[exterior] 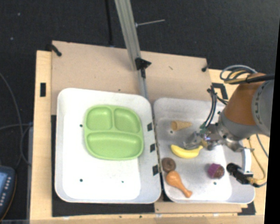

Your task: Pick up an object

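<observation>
Five small items crowd your right bin (240, 192); the gripper (197, 140) hovers over the banana (185, 152), finger state unclear, and may nudge it aside.

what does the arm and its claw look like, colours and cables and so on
The arm is a thick, rounded grey body with a wide orange band above the wrist. Thin cables loop over its top and run down toward the wrist. The claw is a small, dark metallic piece at the tip. A black fitting with a white bracket sits below the wrist.
</observation>
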You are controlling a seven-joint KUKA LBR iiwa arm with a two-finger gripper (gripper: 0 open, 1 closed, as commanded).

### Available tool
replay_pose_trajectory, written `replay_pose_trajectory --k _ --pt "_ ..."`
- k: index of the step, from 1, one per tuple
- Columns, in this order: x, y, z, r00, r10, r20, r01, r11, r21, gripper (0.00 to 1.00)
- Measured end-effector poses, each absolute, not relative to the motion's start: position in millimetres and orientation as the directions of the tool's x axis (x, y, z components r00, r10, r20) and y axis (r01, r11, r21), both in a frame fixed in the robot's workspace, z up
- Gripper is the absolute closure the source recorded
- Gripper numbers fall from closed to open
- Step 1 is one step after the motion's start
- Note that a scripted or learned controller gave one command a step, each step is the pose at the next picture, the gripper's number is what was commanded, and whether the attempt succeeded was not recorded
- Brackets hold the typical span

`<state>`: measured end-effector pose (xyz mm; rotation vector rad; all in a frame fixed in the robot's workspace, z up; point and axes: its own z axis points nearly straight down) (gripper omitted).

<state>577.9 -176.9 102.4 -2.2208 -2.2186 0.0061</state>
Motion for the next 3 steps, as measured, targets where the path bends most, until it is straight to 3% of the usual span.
replay_pose_trajectory --k 1,2,3 --pt "578.3 -177.8 101.1 0.003 1.000 -0.001 1.000 -0.003 0.000 0.00" --pt "579.0 -178.8 112.5 0.008 1.000 -0.001 1.000 -0.008 0.003 1.00" --pt "581.9 -181.2 177.4 -0.002 1.000 -0.003 1.000 0.002 0.008 1.00"
